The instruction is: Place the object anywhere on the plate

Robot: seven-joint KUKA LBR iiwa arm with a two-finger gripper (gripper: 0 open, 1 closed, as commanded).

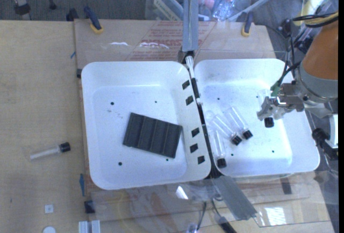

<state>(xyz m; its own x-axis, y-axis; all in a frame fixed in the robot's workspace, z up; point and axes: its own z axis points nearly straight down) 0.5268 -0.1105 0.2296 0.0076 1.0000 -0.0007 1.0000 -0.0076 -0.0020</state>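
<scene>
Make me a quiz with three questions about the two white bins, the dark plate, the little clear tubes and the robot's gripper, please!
1. Where does the dark plate lie?
A. in the left bin
B. in the right bin
C. on the bench outside the bins

2. What colour are the caps on the clear tubes?
A. red
B. black
C. yellow

3. Where is the gripper?
A. touching the plate
B. over the left bin
C. over the right bin, beside the tubes

Answers:
1 A: the plate rests flat on the left bin's floor.
2 B: each tube ends in a small black cap.
3 C: the gripper hangs above the right bin's floor, to the right of the tubes.
</scene>
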